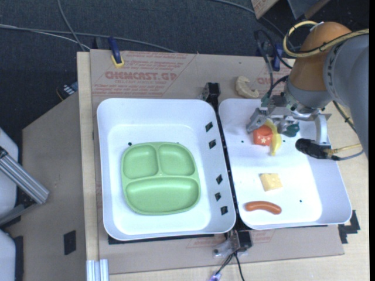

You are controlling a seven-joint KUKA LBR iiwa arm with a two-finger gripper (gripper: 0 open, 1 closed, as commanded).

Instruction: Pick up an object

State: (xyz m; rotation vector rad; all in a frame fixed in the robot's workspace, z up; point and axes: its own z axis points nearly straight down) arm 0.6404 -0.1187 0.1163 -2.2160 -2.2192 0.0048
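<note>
The right bin [328,198] holds a red-orange round piece [262,137], a yellow banana-shaped piece [273,145] leaning against it, a pale yellow cheese square [270,182] and a reddish sausage [263,206]. My gripper [272,123] hangs over the bin's far part, directly above the red piece and the top of the yellow piece. Its fingers [256,122] are spread open and nothing is held between them. The grey arm with its orange band [319,43] comes in from the upper right.
The left bin [111,122] carries a green divided plate [160,177]. A beige curved object [246,86] lies on the bench behind the right bin. A black connector with cables [313,148] sits over the right bin's right side. Black clips line the wall between the bins.
</note>
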